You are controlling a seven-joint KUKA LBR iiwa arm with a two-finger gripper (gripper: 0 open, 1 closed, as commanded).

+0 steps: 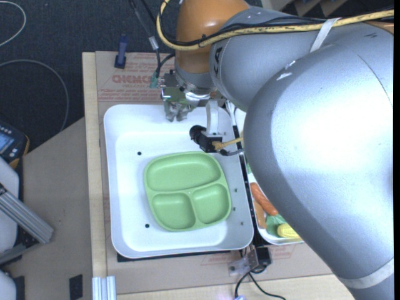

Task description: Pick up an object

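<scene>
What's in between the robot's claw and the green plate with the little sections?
Just bare white bin floor. In the camera view, the gripper hangs over the far end of the left bin, and nothing lies between it and the green plate.

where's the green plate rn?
The green divided plate lies flat in the left white bin, toward its near right side, below the pincer hovering at the bin's far edge.
</scene>
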